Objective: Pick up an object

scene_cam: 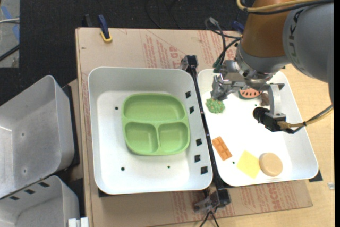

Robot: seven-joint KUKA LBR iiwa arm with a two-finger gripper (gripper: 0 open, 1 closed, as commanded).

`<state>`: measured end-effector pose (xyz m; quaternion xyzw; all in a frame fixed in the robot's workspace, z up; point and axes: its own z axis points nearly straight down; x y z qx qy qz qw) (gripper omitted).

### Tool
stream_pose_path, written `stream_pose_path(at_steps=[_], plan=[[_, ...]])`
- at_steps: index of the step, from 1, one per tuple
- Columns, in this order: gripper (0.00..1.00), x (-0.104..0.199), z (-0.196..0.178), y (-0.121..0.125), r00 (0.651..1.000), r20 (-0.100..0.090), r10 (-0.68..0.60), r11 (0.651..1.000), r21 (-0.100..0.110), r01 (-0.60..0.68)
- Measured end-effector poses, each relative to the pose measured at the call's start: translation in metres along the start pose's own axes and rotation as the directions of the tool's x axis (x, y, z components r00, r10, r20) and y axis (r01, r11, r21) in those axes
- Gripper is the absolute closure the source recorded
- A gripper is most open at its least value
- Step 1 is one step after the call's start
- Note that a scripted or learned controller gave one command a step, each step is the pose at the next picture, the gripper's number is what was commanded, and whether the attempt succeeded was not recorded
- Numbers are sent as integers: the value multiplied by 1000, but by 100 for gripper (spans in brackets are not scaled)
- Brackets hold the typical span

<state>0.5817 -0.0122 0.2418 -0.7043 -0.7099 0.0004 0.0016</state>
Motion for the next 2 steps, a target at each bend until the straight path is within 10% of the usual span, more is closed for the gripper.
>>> stream_pose_path(at_steps=[2], plan=[[100,88,12,-34,1000,0,0,1000,0,0]])
